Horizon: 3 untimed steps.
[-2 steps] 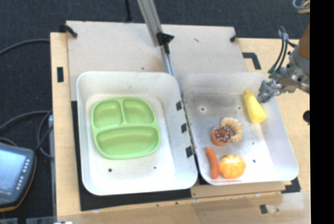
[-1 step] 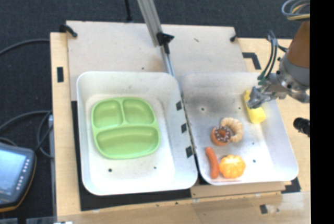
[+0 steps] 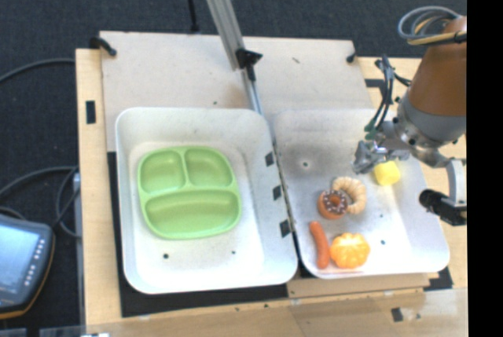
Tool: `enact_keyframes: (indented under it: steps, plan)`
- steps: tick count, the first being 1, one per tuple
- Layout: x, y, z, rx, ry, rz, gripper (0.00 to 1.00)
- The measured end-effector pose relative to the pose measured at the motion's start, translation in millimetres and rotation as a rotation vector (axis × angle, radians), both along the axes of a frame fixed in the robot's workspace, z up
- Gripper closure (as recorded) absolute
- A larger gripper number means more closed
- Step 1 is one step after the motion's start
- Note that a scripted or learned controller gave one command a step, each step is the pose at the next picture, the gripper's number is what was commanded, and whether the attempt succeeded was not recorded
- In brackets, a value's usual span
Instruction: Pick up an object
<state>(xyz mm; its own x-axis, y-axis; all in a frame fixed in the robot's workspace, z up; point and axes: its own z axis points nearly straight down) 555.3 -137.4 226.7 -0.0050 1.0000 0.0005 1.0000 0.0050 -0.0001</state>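
Observation:
The right bin (image 3: 314,141) holds a small yellow block (image 3: 386,173), a frosted donut (image 3: 343,198), an orange carrot (image 3: 320,243) and an orange mandarin-like fruit (image 3: 350,250). My gripper (image 3: 371,156) hangs low over the bin's upper right part, right beside the yellow block's upper left side. The grey wrist and orange band rise behind it toward the right edge. Whether the block is touched cannot be told from this angle. The donut lies just below and left of the gripper.
The left bin (image 3: 196,125) carries a green divided plate (image 3: 189,190). A slanted metal pole (image 3: 224,5) runs from the top down to the gap between the bins. Cables hang by the arm at the right.

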Motion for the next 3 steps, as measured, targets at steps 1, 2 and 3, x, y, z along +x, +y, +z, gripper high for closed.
enact_keyframes:
  steps: [1, 2, 3]
  plan:
    - [-27, 79, 24, 0.003, -0.003, 0.004, 1.0]
    - [-28, 75, 23, 0.0, -0.002, -0.006, 0.0]
    - [-23, -8, 108, -0.007, -0.01, -0.011, 0.0]
